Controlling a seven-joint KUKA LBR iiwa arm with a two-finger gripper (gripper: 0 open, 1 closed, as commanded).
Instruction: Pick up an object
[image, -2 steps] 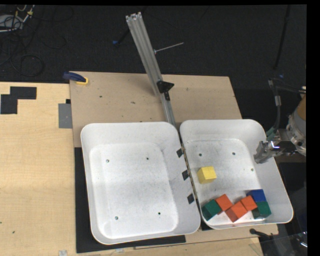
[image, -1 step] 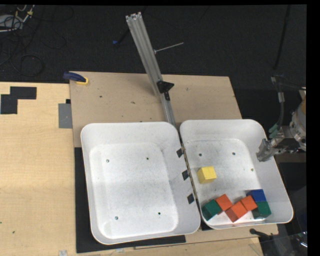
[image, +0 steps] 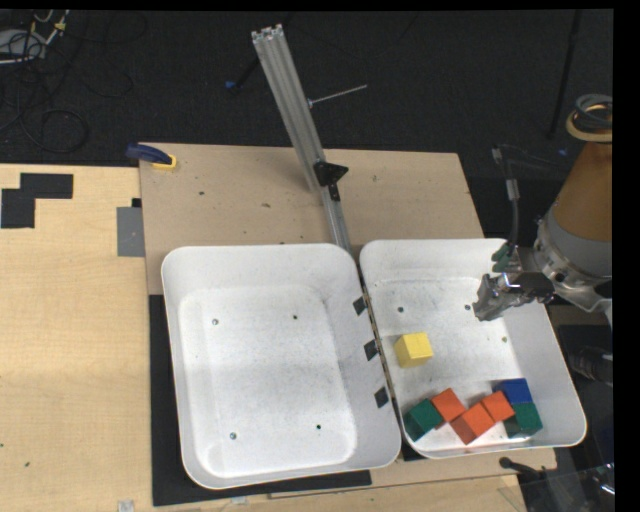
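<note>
The gripper (image: 490, 300) hung over the upper right part of the right bin (image: 440, 262), carried by the grey arm with its orange band (image: 590, 195) reaching in from the right. Whether its fingers were open or closed could not be told at this size; nothing was seen between them. All the blocks lay apart from the fingers, lower in the same bin. The yellow cube (image: 414, 348) sat alone, below and to the left of the fingers, nearest to them of the blocks. The remaining blocks formed a cluster along the bin's lower edge, well below the fingers: a green block (image: 423, 417) at the left, an orange block (image: 448, 404) touching it, two more orange blocks (image: 484, 414) directly beneath the fingers' position, then a blue block (image: 515, 391) and a dark green block (image: 524, 421) at the right. The left bin (image: 200, 270) stood well to the left of the fingers. A slanted aluminium bar (image: 296, 118) rose behind the bins.
</note>
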